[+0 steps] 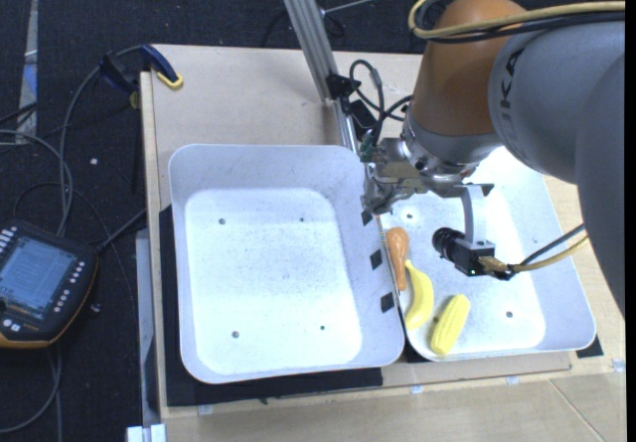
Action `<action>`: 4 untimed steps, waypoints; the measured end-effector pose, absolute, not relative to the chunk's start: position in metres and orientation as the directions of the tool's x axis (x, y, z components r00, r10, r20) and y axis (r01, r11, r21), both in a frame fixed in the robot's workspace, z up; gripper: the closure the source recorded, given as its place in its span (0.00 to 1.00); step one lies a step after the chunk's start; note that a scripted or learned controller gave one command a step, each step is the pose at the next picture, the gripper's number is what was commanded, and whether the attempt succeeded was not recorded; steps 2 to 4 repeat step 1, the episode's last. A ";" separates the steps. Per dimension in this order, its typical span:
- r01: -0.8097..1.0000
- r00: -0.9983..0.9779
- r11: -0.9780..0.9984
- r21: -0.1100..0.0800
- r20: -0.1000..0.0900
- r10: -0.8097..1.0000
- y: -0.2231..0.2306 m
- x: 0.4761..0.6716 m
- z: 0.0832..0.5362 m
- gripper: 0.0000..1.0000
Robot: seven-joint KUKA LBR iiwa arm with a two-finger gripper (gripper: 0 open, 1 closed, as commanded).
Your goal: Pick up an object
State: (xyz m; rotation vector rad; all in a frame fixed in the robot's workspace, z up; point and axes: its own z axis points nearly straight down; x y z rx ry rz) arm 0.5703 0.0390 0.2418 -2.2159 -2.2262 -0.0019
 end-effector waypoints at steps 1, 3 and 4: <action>1.000 -0.004 0.004 -0.001 0.001 1.000 0.083 0.561 0.232 1.00; 1.000 -0.004 0.004 -0.001 0.001 1.000 0.083 0.561 0.232 1.00; 1.000 -0.004 0.004 -0.001 0.001 1.000 0.083 0.561 0.232 1.00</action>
